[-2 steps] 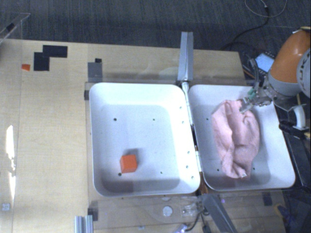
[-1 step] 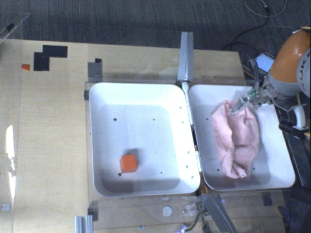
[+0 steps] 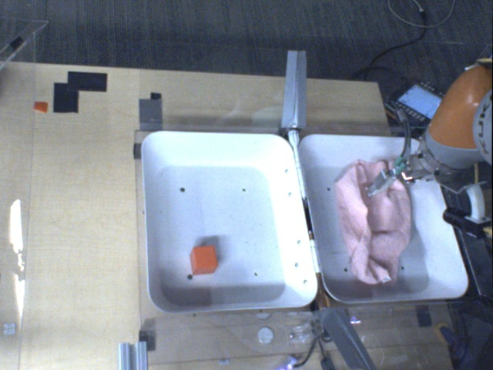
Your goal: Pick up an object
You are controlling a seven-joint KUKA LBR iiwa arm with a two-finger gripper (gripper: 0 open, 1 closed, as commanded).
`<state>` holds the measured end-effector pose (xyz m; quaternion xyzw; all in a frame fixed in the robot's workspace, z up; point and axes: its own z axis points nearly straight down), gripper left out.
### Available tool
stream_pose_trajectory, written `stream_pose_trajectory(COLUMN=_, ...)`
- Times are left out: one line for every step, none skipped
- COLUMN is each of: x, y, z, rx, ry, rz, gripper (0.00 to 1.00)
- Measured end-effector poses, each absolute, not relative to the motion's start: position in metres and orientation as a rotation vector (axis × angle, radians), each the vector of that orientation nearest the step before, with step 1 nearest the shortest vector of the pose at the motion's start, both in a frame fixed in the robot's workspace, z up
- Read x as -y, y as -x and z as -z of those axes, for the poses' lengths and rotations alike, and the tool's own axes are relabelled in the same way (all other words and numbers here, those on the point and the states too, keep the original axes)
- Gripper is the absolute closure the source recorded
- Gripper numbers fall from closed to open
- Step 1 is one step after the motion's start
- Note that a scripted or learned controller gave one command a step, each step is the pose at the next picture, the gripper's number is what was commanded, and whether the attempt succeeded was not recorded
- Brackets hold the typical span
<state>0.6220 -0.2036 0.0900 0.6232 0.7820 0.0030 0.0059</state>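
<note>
Hovering over pink cloth (image 3: 375, 220) in right bin (image 3: 447, 284); jaws (image 3: 383, 180) state: cannot tell. Advising descending onto a raised fold, pinching deep, lifting straight.

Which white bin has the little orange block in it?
The left bin. The orange block sits near its front, while the right bin holds a crumpled pink cloth under the gripper.
</note>
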Motion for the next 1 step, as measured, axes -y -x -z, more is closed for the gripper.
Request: stream_pose_trajectory(x=0.2023, y=-0.6255, z=-0.1040, rx=-2.443, ry=-1.942, rz=-0.017, gripper=1.00)
